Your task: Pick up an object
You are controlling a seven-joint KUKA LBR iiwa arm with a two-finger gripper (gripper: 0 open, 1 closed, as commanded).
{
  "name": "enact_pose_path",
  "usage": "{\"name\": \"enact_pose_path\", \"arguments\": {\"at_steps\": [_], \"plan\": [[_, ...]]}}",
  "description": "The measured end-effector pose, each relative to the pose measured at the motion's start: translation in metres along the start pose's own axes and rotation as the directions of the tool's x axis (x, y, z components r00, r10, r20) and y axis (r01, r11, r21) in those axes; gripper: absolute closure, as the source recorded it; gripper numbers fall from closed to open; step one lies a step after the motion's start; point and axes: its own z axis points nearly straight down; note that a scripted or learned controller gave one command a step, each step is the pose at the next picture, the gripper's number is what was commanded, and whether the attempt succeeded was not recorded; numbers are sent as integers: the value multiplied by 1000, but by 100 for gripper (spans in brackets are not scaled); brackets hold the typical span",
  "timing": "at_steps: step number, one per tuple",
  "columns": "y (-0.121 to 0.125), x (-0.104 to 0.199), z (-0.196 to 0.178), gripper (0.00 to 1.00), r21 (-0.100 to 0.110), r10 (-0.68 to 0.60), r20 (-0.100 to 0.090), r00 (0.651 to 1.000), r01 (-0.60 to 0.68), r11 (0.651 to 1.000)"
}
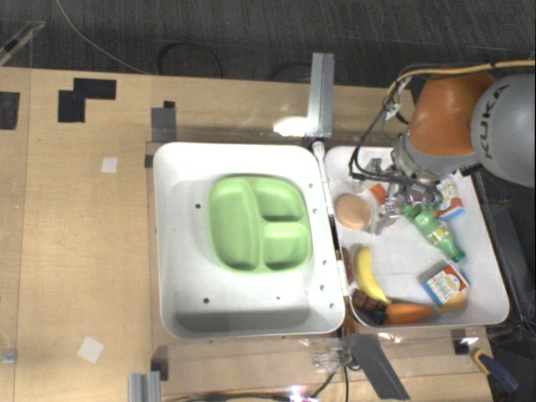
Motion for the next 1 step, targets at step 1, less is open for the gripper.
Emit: {"name": "enact_pose_path", "arguments": {"at_steps": [1], "plan": [[16,1,0,0,0,65,0,998,-65,998]]}}
